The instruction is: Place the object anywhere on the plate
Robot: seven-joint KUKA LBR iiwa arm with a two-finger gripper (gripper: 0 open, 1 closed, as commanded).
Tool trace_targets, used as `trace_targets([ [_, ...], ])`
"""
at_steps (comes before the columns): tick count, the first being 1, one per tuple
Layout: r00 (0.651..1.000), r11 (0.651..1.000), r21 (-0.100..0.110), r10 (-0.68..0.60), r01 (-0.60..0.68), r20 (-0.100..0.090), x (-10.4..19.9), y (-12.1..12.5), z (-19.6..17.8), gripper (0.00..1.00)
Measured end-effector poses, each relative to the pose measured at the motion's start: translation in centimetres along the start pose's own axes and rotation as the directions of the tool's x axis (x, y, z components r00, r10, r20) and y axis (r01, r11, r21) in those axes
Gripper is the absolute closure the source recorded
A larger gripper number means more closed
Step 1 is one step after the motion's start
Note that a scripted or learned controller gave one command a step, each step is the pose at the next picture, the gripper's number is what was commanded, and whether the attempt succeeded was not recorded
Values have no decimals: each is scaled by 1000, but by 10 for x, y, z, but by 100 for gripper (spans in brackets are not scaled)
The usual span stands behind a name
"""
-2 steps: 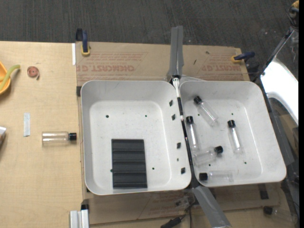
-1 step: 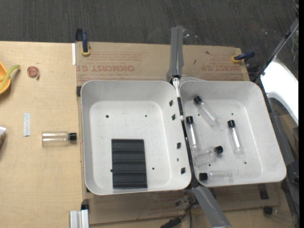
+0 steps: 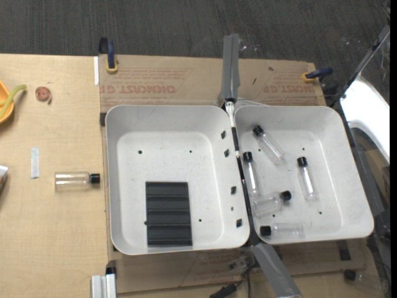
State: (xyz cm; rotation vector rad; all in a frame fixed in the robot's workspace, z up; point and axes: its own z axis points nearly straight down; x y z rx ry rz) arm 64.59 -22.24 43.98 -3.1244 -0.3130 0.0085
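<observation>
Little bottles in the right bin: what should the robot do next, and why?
Probably reach into the right bin and go down over one little bottle, perhaps the lone one near the middle. All five bottles lie there, and the dark ridged plate in the left bin has nothing on it yet.

A lab bench: two white bins (image 3: 118,166) clamped over cardboard (image 3: 161,82), clear capped vials (image 3: 268,143) inside.

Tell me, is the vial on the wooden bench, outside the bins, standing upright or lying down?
Lying down. The vial rests on its side, its black cap pointing toward the left bin.
</observation>
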Motion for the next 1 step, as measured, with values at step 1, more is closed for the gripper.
trace_targets([
  [1,1000,1000,0,1,-1,0,-65,-13,0,0],
])
